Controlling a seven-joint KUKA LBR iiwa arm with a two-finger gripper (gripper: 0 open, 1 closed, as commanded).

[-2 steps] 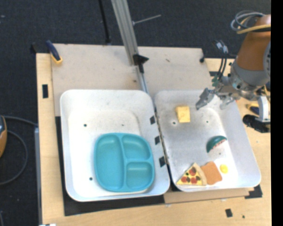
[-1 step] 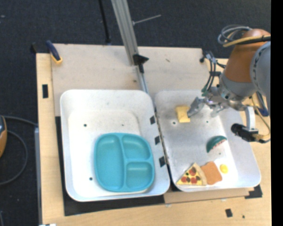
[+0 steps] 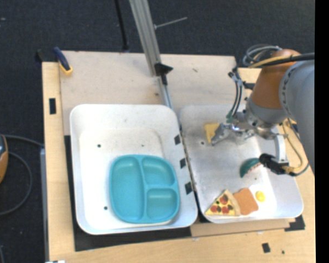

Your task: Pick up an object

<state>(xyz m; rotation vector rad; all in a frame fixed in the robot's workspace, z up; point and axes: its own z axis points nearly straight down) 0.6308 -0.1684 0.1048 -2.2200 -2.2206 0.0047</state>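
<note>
In the camera view you see the arm (image 3: 274, 86) reaching in from the right, its pincer (image 3: 218, 135) low over the far part of the right bin (image 3: 208, 163). You cannot tell from this angle whether it is wide or narrow. A yellow wedge (image 3: 211, 130) lies right at its tip, touching or nearly so, but you cannot see it gripped. Nearer you in the same bin, a dark green piece (image 3: 249, 166) lies toward the right wall. A pizza slice (image 3: 222, 204), an orange block (image 3: 245, 201) and a small yellow piece (image 3: 260, 195) cluster along the near edge. The left bin (image 3: 98, 130) carries a blue divided tray (image 3: 144, 188) in its near half.
</note>
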